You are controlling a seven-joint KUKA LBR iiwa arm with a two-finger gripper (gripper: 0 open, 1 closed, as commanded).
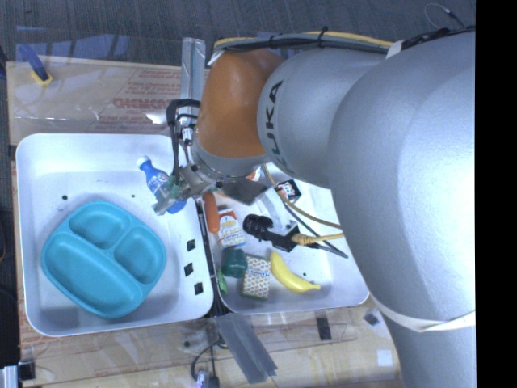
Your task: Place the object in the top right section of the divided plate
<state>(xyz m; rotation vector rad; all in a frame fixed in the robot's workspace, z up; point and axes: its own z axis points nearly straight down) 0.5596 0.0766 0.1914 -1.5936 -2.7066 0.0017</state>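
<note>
A blue divided plate [101,259] lies in the left bin [48,156], at its lower left, with nothing in its sections. Up and to the right of it, a small clear bottle with a blue cap [155,179] is tilted, cap pointing up-left. My gripper [173,196] reaches in at the left bin's right wall and is shut on the bottle's lower end. The bottle is clear of the plate's upper right corner. The big grey arm with its orange band hides the upper part of the right bin.
The right bin [343,293] holds a banana [292,276], a patterned pouch [257,278], a green object [234,262], a white packet [230,228], an orange stick [211,212] and a small dark card [287,190]. The divider wall between the bins runs just below the gripper.
</note>
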